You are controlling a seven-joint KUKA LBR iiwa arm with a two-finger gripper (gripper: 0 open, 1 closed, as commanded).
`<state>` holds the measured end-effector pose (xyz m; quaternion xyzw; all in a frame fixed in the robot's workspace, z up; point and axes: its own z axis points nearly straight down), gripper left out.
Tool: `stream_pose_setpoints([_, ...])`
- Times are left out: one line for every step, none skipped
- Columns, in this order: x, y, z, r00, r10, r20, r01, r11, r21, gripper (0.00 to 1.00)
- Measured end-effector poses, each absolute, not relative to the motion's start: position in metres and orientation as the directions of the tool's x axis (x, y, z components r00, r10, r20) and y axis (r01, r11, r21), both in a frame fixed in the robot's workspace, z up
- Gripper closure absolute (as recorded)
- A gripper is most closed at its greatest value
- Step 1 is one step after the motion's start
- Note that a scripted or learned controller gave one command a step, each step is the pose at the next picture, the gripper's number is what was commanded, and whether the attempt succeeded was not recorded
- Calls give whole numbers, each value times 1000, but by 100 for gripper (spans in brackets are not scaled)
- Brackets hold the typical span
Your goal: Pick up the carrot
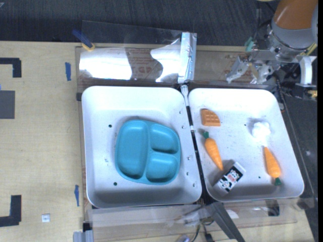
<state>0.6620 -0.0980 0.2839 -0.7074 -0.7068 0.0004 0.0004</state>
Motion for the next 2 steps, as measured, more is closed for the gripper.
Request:
stream_pose_setpoints([609, -90, 181, -202, 979, 2, 979, 202, -5, 0])
stream_pose_setpoints([508, -112, 133, -154, 988, 2, 988, 154, -5, 0])
